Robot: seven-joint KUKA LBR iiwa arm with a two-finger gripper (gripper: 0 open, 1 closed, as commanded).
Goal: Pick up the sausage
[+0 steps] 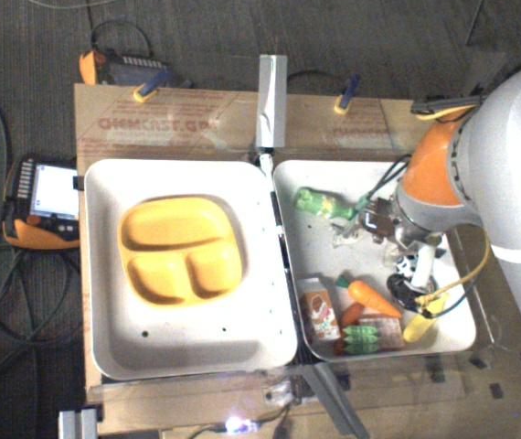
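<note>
Gripper (359,223) is pictured low in the right bin (311,254), opening impossible to tell; the sausage (351,315), judged light, firm, slick, lies beside the carrot (373,295) and is best gripped mid-length.

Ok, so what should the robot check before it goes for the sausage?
1. Sausage in sight: ok. The sausage lies near the front of the right bin.
2. Pincer over the sausage: not ok. The pincer is farther back, by the bottle.
3. Room around the sausage: not ok. The carrot and a packet crowd it on either side.
4. Touching its neighbours: cannot tell.
5. Tray out of the way: ok. The tray sits in the left bin.
</note>
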